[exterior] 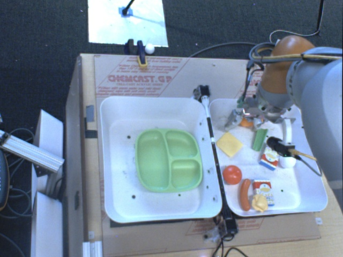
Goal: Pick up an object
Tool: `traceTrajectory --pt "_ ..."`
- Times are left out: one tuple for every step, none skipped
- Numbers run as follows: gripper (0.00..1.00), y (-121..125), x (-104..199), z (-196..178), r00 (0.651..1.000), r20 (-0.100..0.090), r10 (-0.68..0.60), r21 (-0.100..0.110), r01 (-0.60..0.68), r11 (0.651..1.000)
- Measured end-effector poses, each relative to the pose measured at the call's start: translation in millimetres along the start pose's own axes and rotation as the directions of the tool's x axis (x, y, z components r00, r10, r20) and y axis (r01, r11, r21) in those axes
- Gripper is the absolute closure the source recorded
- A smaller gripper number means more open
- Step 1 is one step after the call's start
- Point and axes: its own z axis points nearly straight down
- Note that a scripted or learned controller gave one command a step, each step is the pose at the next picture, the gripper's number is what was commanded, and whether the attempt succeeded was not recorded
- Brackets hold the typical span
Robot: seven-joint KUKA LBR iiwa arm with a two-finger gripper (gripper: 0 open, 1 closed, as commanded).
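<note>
My gripper (245,120) is down in the far part of the right bin (313,189), under the grey arm with its orange band. It stands open, its two grey fingers (231,120) spread apart. A small orange object (245,123) lies on the bin floor between them, not gripped. Just in front lie a yellow cheese slice (229,144) and a green stick (260,139). Much of the orange object is hidden by the gripper.
The right bin also holds a red tomato (232,174), a sausage (245,193), a red-and-white box (262,188), a small carton (269,158) and a white egg (288,162). A green divided plate (169,159) lies in the left bin (115,143).
</note>
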Motion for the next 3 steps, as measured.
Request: traceTrajectory --pt "1.00 0 -3 -11 1.000 0.006 -0.003 0.000 0.003 1.000" --pt "0.00 0 -3 -11 1.000 0.007 -0.004 -0.002 0.004 1.000" --pt "0.00 4 -17 -5 1.000 0.002 -0.007 -0.016 0.008 1.000"
